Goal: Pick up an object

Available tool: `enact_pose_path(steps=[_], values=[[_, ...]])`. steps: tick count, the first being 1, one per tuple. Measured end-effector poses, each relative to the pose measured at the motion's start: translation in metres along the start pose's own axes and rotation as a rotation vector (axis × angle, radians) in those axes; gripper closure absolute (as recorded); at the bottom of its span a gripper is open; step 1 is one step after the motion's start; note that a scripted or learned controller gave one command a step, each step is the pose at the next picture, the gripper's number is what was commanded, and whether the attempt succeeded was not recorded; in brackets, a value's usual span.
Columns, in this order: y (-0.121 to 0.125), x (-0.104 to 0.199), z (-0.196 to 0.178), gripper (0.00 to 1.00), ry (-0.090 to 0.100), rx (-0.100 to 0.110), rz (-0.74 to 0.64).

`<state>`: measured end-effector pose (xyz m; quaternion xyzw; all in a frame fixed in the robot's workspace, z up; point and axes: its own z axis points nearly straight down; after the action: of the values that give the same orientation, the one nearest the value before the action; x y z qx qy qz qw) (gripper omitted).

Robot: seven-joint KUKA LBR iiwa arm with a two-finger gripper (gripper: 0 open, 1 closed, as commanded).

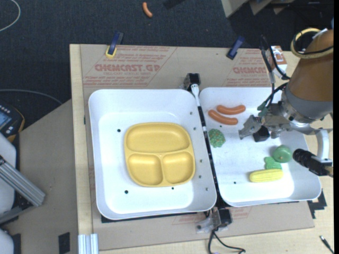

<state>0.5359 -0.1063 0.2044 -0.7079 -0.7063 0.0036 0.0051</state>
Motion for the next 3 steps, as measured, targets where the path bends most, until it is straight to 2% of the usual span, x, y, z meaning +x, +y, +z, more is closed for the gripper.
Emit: enact_pose_path(steps=[1, 2, 3], values=[[0.003, 0.0, -0.006, 0.0, -0.002, -0.012, -0.002], [0.002, 0.006, 0.057, 0.0, 0.0, -0.004, -0.002], [-0.004, -0.003, 0.108, 0.0, 0.0, -0.004, -0.001]])
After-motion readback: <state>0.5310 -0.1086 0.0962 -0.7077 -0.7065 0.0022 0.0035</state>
